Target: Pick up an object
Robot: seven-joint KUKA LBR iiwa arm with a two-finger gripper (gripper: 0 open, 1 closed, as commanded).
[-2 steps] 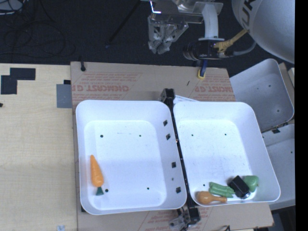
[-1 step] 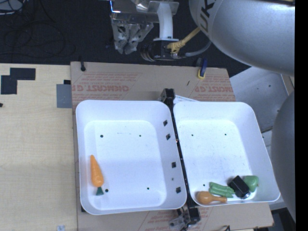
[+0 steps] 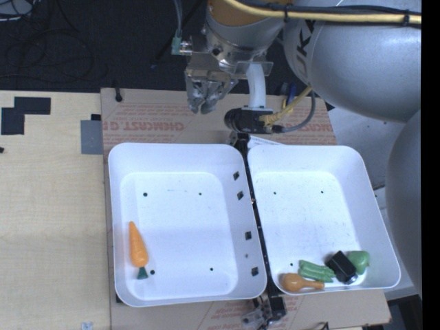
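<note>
Red print on the cardboard [image 3: 155,124] under the bins reads upside down, roughly "CHEMCAST GP". Dark letters "UK" show on the arm [image 3: 302,43].

The arm [image 3: 357,47] is cut off by the frame's top and right edges. The gripper [image 3: 205,100], at 12 o'clock above the left bin [image 3: 120,184], is blurred. A black block [image 3: 341,266] partly hides the green toy [image 3: 357,258] at 5 o'clock.
</note>
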